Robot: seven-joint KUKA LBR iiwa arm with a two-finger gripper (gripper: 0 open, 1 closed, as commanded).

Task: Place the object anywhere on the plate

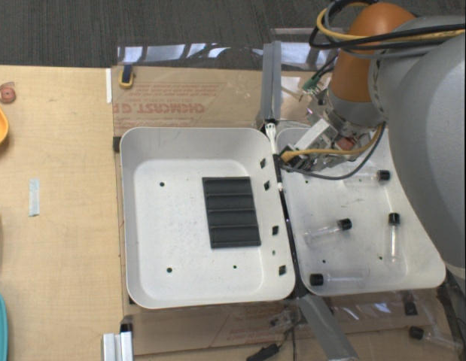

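Left bin [142, 224]: black ridged plate [231, 212] at centre, bare. Right bin [413, 273]: clear capped tubes [328, 231] scattered. Gripper [317, 145] low over far-left corner; jaw state cannot be told. Likely picking step; next needs a confirmed grasp.

Two white bins [142, 224] sit on a tan desk [59, 171]; the left one holds a black ribbed plate [231, 212]. The grey arm [436, 104] wears an orange band [360, 59].
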